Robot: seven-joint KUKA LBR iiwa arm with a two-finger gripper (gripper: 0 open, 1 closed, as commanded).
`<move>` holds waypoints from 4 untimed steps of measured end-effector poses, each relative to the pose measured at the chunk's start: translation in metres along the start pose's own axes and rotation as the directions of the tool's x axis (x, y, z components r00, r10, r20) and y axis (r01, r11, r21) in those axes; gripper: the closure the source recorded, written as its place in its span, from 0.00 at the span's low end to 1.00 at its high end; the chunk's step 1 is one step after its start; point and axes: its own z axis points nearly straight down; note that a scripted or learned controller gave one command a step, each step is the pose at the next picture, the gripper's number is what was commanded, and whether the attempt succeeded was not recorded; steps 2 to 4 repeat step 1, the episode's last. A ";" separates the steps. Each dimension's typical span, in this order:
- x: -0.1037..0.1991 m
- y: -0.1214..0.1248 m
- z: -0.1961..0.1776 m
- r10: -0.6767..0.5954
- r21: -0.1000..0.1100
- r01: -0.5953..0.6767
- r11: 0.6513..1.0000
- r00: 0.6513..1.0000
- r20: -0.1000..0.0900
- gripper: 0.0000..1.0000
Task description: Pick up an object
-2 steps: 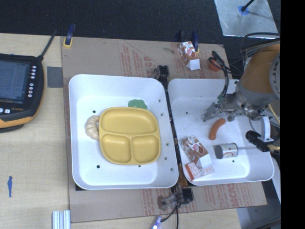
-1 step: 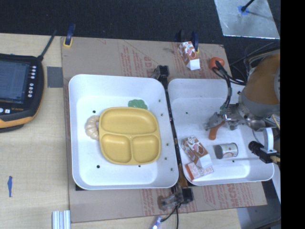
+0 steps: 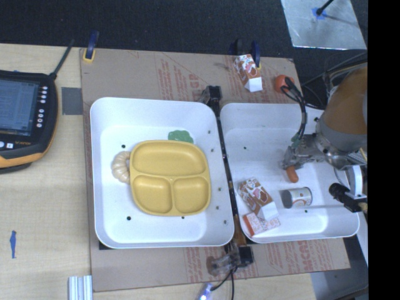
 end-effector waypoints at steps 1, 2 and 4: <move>0.093 0.057 -0.092 0.003 -0.006 -0.003 1.000 1.000 -0.003 1.00; 0.093 0.057 -0.092 0.003 -0.006 -0.003 1.000 1.000 -0.003 1.00; 0.093 0.057 -0.092 0.003 -0.006 -0.003 1.000 1.000 -0.003 1.00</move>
